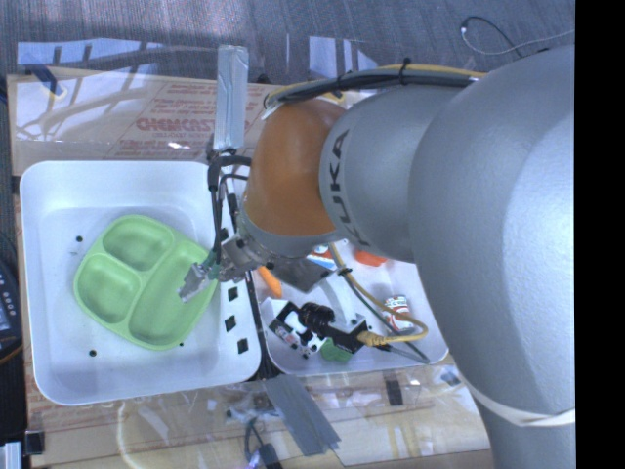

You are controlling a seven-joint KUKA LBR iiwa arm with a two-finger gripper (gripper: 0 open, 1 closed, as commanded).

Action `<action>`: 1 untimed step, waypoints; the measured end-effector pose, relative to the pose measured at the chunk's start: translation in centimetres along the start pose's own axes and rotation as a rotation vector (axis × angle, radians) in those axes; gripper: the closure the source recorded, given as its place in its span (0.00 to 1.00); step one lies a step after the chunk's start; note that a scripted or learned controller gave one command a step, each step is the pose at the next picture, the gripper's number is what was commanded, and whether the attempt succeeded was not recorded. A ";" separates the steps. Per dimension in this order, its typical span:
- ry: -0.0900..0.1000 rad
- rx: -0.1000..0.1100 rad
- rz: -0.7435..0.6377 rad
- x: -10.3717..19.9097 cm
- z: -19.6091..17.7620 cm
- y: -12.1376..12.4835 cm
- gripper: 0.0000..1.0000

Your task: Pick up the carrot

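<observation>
My tool [199,281] hangs low in the left bin [49,193], over the three o'clock edge of the green divided plate [122,281]. Whether it is clenched or released, I cannot tell from this angle: it is a small metallic blur against the plate, and I see nothing orange in it.

The carrot [270,282] is at three o'clock from my tool, a short orange stick lying at a slant in the right bin [410,358], just past the wall between the bins [249,335]. By my reading the pick has not begun, because the carrot rests on the bin floor and my tool is on the wrong side of the wall. What is left is the whole job: cross over, come down on the carrot, close, lift.

Further out, the wall itself is the first hurdle, with the carrot tucked near it. My own arm [439,184] covers much of the right bin. At five o'clock lies a green block [337,353], and beyond it a small red-and-white item [395,307]. Another orange bit [369,258] peeks out under the arm, and I can't tell what it is.
</observation>
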State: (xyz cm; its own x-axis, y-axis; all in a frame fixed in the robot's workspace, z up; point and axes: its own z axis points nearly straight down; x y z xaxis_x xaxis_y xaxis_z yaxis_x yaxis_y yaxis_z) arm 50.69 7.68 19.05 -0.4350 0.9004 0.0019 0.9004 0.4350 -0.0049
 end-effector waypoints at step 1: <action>-0.003 -0.005 -0.246 -0.2 -2.6 -1.0 0.00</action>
State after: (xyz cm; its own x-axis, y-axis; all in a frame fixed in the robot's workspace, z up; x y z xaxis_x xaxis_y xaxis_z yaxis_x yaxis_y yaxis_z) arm 49.86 7.09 21.63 -0.6411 0.7675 -0.0008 0.7675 0.6411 0.0002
